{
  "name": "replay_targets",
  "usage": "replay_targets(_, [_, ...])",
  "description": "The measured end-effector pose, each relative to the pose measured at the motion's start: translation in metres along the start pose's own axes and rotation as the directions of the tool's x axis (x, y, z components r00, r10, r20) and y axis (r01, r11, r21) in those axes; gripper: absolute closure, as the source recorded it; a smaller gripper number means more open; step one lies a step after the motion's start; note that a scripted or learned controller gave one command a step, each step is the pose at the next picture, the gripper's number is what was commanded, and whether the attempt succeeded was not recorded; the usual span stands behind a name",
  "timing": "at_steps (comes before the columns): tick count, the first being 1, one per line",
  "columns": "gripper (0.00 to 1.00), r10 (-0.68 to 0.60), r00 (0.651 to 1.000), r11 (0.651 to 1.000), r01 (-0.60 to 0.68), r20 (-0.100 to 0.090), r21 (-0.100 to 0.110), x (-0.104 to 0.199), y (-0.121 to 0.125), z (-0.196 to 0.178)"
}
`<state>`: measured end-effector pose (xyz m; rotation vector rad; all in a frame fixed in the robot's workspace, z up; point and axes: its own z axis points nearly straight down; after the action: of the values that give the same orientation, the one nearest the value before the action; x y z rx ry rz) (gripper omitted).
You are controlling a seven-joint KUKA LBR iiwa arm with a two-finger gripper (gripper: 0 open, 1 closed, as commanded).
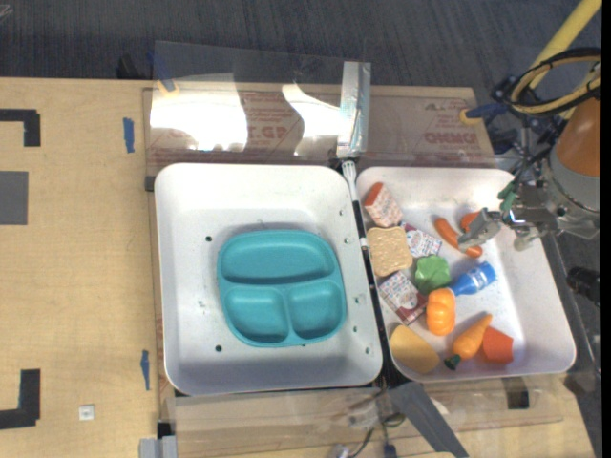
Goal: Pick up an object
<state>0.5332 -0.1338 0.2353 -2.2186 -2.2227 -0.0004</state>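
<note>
Toy food crowds the right bin's (554,294) near edge as the gripper (482,229) hovers at the far side.
Reach step: fingers spread, pinching nothing, just beside the orange piece (447,230); next, centre and close.

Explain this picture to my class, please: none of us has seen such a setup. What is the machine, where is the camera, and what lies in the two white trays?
One camera looks down at a slant on a bench. The machine is a robot arm, grey with an orange band, reaching in from the right. Its claw hangs over the right bin; whether it grips anything cannot be told.

The left bin holds a teal divided plate. The right bin holds toy food: a cracker, a green pepper, a small orange pumpkin, a carrot, a blue piece, a red block, a yellow piece and small packets.
</note>
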Motion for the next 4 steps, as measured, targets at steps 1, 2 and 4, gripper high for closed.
replay_targets(1, [0.00,-0.132,0.991,0.991,0.132,0.005,-0.013,0.013,-0.002,0.139])
replay_targets(2, [0.00,-0.365,0.931,0.931,0.365,0.004,-0.004,-0.013,-0.020,0.085])
replay_targets(4, [0.00,-0.310,0.951,0.951,0.310,0.005,-0.009,0.015,-0.051,0.147])
